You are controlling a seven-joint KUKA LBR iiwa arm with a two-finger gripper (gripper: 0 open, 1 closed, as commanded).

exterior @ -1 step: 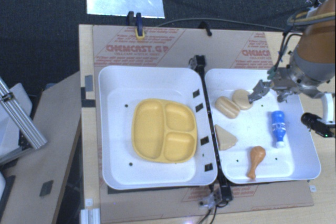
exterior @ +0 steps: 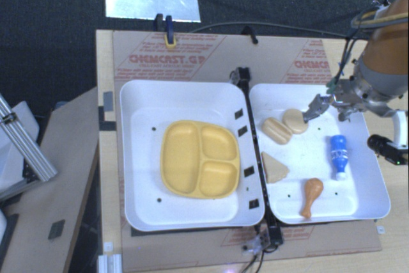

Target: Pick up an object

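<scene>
The right bin (exterior: 364, 201) holds several toy foods. A tan bread roll (exterior: 277, 130) and a round beige bun (exterior: 295, 120) lie near its back left. A pale triangular sandwich wedge (exterior: 275, 168) rests by the left wall. A blue bottle (exterior: 338, 154) lies right of centre, and a brown drumstick (exterior: 311, 195) lies near the front. My gripper (exterior: 315, 109) hangs over the back of this bin, just right of the round bun and slanting toward it. Nothing is seen held in it.
The left bin (exterior: 144, 112) contains a yellow divided plate (exterior: 200, 158). A black-clipped divider (exterior: 250, 144) separates the two bins. The grey arm with its orange band (exterior: 386, 54) comes in from the upper right. A black part (exterior: 383, 147) juts in at the right edge.
</scene>
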